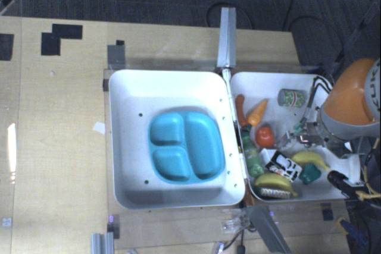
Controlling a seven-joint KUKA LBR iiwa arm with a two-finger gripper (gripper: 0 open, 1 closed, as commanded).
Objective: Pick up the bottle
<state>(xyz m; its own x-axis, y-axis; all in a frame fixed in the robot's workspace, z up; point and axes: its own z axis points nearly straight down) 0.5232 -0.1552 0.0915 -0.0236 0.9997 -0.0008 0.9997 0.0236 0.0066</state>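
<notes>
Whether the gripper [300,137] is open we cannot tell as it hangs in the right bin [268,82], whose left wall the bottle [250,153] lies along, while the left bin [128,128] holds a tray [184,146].

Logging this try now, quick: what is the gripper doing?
Gripper: low in the right bin; open or shut cannot be told.
</notes>
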